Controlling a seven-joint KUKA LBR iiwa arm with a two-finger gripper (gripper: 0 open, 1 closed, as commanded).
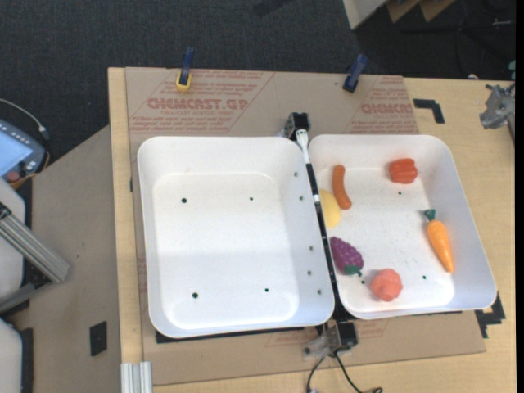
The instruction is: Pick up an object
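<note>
Carrot looks like our best pick: it lies in the right bin, near the far right wall, with open floor around it. The tomato near the top sits clear too. Across the bin, the sausage, lemon and grapes crowd the divider beside the left bin, so we'd skip those. The strawberry rests near the bottom wall. The gripper waits at the bench's right edge, outside the bins; whether it's apart or together we cannot tell. We'd come straight down, closing across the carrot's narrow width at its thick end.
</note>
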